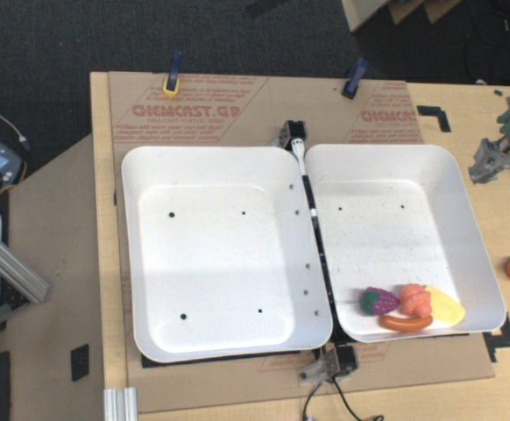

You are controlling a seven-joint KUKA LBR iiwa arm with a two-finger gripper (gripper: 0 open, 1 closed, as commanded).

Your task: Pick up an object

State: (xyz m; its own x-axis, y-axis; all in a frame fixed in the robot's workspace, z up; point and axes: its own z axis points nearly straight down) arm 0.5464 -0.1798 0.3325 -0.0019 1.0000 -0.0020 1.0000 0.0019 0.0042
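The tabletop (264, 103) carries a left bin (150, 235) and a right bin (465, 226), the gripper (499, 154) sits at the 3 o'clock edge, jaws' state cannot be told, and the right bin's 5 o'clock corner holds a yellow piece (448, 309), red piece (415, 298), orange sausage (406, 324) and purple grapes (378, 301).

We see just a small part of the robot at the right edge: the gripper (490, 163), dull grey metal with an angular shape, and a thin, dark greenish piece above it. We cannot make out finer detail.
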